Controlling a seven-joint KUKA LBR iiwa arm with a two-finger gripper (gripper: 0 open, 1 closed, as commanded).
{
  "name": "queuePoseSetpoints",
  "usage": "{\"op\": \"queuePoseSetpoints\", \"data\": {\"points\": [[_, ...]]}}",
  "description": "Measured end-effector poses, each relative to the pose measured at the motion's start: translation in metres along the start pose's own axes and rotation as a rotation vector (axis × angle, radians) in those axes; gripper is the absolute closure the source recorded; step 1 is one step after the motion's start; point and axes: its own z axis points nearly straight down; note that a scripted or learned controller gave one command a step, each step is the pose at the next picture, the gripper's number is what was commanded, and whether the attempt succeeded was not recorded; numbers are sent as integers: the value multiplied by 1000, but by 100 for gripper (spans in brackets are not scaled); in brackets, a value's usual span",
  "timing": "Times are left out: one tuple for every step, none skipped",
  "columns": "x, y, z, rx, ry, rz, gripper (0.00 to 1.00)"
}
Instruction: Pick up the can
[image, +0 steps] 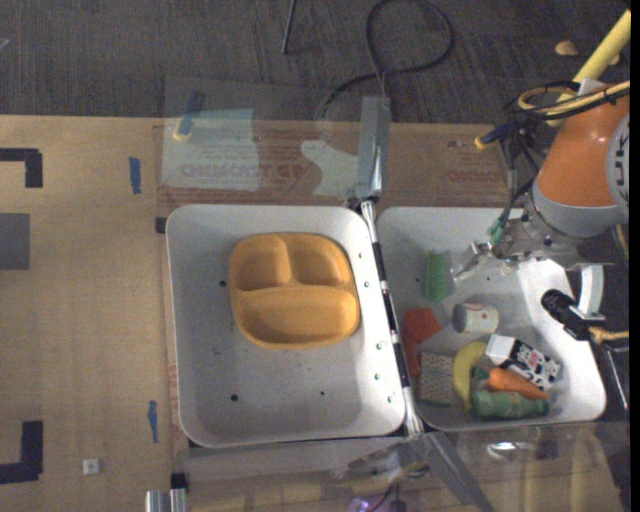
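Can (475, 318) lying on its side near the middle of the right bin (590, 395), just at 12 o'clock of the banana (463, 370) and at 3 o'clock of the green block (437, 275). Gripper (497, 248) hovering at 1 o'clock of it, apart, nothing between; cannot tell whether open or closed. Orange divided tray (293, 290) sitting in the left bin (190, 330).

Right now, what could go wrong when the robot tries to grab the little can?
The small white can lying on its side could roll away when touched. It sits close to the yellow banana and the red flat piece, so the two-finger gripper might bump or grab those instead. The gripper hangs nearer the green cylinder, so it might pick the wrong thing.
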Motion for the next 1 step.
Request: {"op": "queuePoseSetpoints", "data": {"points": [[-2,-41,68,-7,1,-5,0]]}}
